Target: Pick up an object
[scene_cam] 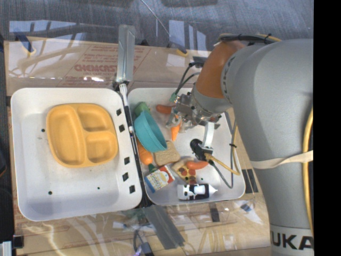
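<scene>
Two bins on the surface, and the action is all in the right bin (234, 188), where the end effector (181, 119) hangs low over the clutter at its far side. Whether it is wide or narrow cannot be told from here; wrist hardware hides it. Likely target: the small orange carrot-like piece (175, 132) directly beneath, near the bin's middle, its long axis running far-to-near, tip toward the near side. Trouble looms. The teal bowl (149, 132) sits just left, touching distance, with a bread slice (168, 154) just nearer, so a descent slightly off could strike the bowl's rim or nudge the piece away. Over in the left bin (26, 196), the yellow divided plate (82, 134) lies well apart.
</scene>
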### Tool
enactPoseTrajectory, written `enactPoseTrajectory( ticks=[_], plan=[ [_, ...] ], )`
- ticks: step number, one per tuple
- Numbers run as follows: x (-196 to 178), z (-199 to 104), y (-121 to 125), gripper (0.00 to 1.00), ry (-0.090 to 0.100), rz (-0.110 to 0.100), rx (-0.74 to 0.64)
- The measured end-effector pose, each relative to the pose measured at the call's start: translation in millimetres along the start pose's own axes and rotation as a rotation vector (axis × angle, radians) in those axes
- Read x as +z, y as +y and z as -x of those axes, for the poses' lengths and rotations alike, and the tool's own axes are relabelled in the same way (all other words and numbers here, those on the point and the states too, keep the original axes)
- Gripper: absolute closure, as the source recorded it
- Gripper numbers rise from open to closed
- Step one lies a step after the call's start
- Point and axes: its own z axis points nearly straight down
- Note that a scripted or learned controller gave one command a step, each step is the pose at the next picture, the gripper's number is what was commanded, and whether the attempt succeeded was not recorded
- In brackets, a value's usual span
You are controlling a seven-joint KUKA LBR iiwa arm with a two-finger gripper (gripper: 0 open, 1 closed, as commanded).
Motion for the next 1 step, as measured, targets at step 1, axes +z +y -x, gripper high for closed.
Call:
enactPoseTrajectory(
  ticks=[1],
  plan=[
    [-95.9,-104.8,9.2,1.0,0.007,0.01,0.029]
  ],
)
